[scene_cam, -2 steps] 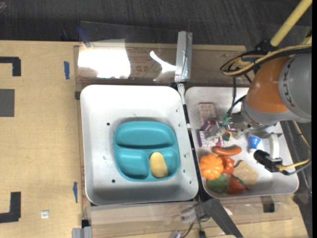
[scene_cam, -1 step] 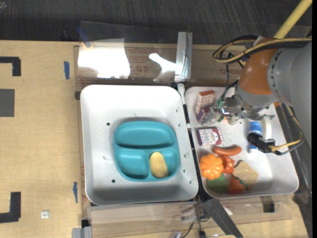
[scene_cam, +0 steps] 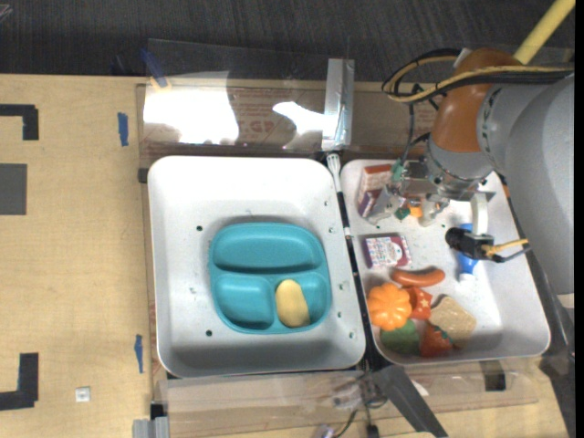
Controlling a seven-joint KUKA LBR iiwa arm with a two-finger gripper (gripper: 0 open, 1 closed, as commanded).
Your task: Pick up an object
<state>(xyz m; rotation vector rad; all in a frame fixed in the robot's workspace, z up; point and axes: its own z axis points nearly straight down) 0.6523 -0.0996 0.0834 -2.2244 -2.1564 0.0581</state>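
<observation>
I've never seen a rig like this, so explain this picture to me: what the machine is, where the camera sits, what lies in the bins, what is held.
The grey machine with the orange band is a robot arm, reaching in from the right. Its gripper hangs over the back of the right bin. The one camera is fixed above the bench, looking down at a slant. The left bin holds a teal divided tray with a yellow potato-like piece in its near right compartment. The right bin holds a small carton, a sausage, a pumpkin and a bread slice. Whether the gripper holds anything cannot be told.
</observation>
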